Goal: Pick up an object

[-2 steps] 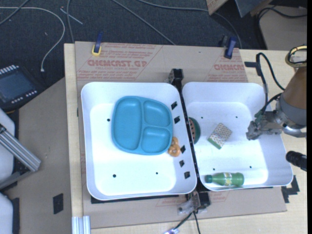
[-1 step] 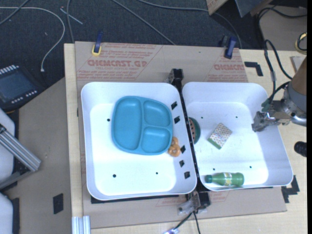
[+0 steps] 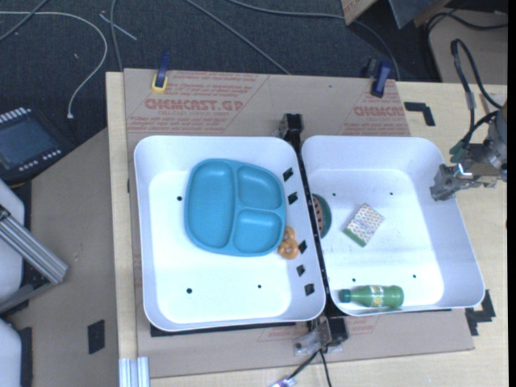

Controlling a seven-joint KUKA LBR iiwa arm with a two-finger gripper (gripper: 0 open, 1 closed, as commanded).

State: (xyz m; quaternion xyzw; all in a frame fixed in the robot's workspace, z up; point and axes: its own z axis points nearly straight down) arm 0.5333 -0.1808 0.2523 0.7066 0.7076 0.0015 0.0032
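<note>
In the right bin (image 3: 419, 216) lie a small patterned packet (image 3: 364, 224) near the middle, a green bottle (image 3: 372, 297) on its side at the front edge, and a dark round object (image 3: 321, 214) against the left wall. The left bin (image 3: 161, 240) holds a blue divided plate (image 3: 235, 207) and a small orange item (image 3: 289, 244) beside the plate's right edge. My gripper (image 3: 446, 185) hangs at the right bin's right rim, well to the right of the packet, with nothing seen between its fingers.
A cardboard sheet (image 3: 201, 99) lies under both bins, held by blue clamps (image 3: 161, 77) at the back. Black clips (image 3: 292, 126) join the bins along the centre divider. Cables run across the dark floor behind.
</note>
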